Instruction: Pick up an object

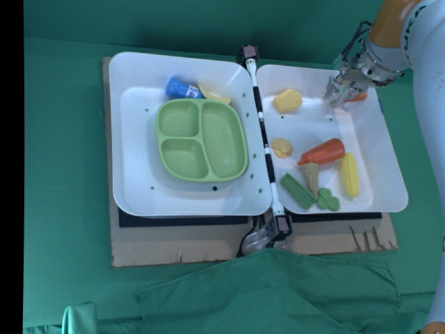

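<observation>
Two white bins sit side by side on the green-draped bench (62,152), and the action is all over the right bin (389,179). The grey arm (424,54) with its orange band reaches in from the right, and the gripper (336,97) is down at the far edge of that bin, near its back right corner. Just beside it, on its right, a small orange piece (359,97) peeks out, mostly hidden behind the gripper body, so what it is I cannot tell. Whether the gripper is released or clenched is not clear from this angle, and nothing can be seen held in it.

To the gripper's left, near but apart, lies a yellow crinkled toy (287,101). Further toward the front of the bin: a small tan toy (281,147) by the divider, an orange carrot (323,152) lying slantwise in the middle, a waffle cone (310,177) touching its lower end, a yellow corn cob (350,175) to the right, a green block (297,191) and a green leafy piece (328,200) at the front. All of these are well apart from the gripper.

Over in the left bin (132,179), a green divided plate (201,140) sits in the middle, with a blue can (182,88) and a yellow wedge (214,94) just behind it.
</observation>
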`<state>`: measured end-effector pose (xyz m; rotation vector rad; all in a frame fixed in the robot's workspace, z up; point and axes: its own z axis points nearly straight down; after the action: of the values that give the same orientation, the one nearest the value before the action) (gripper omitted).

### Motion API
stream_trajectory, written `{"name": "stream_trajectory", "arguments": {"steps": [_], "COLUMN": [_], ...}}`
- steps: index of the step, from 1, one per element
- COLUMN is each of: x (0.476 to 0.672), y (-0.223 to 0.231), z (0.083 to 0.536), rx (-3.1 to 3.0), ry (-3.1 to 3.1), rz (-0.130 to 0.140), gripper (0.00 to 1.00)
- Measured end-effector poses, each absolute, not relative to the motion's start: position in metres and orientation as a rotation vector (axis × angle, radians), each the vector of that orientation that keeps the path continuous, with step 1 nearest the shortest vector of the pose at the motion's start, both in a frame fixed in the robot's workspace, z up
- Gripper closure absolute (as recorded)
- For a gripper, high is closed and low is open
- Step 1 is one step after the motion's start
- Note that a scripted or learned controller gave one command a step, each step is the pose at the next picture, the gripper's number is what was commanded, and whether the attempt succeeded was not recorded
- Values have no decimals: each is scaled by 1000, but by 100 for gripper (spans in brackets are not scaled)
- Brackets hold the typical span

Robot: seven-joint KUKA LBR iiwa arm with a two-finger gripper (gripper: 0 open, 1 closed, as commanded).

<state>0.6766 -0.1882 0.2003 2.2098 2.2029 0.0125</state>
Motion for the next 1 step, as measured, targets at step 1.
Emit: {"name": "stream_trajectory", "arguments": {"steps": [1], "x": [676], "y": [-188], "z": [200], "rx": [2211], "ry": [2203], "rz": [10], "gripper": [0]}}
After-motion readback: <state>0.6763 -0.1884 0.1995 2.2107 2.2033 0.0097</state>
